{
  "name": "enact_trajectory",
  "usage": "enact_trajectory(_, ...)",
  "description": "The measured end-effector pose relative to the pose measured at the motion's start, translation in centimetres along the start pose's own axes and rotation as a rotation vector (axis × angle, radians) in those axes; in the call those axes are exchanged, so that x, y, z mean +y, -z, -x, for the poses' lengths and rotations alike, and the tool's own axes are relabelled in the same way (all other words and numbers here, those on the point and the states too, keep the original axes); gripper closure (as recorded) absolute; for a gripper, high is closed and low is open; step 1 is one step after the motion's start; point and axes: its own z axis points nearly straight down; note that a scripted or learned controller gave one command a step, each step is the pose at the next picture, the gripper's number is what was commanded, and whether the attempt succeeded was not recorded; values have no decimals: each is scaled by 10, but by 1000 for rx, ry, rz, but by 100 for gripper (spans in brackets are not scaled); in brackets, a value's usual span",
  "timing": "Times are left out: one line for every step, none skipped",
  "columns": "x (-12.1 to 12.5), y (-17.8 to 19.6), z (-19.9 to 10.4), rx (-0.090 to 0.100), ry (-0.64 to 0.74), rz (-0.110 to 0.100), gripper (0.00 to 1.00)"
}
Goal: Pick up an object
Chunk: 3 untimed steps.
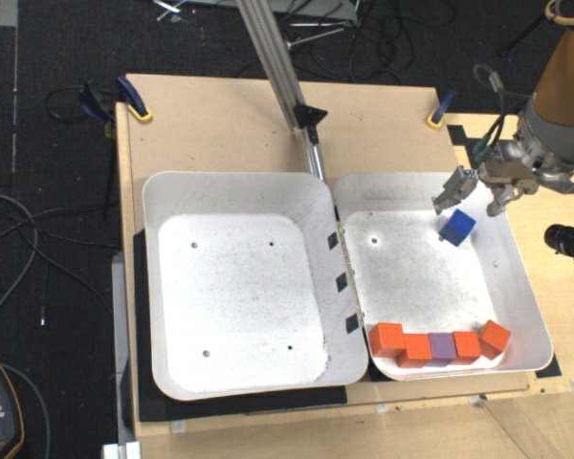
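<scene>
The speckled, shallow white plastic left bin (172,256) lies left of its twin, the right bin (517,285). Along that right bin's near wall sits a row of matte orange blocks (402,342) with one purple cube (442,346). Toward its far side, the metal two-finger gripper (478,197) hangs with fingers spread, the small blue cube (457,227) just below, unheld.

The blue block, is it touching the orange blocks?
Apart. The camera view shows the blue block alone near the bin's far side, with bare white floor between it and the orange blocks along the near wall.
</scene>
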Motion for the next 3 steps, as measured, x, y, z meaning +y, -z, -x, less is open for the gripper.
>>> enact_trajectory(51,-82,18,0,1,-6,0)
enact_trajectory(52,-125,86,-3,-6,-3,0)
enact_trajectory(62,-176,85,-2,0,5,0)
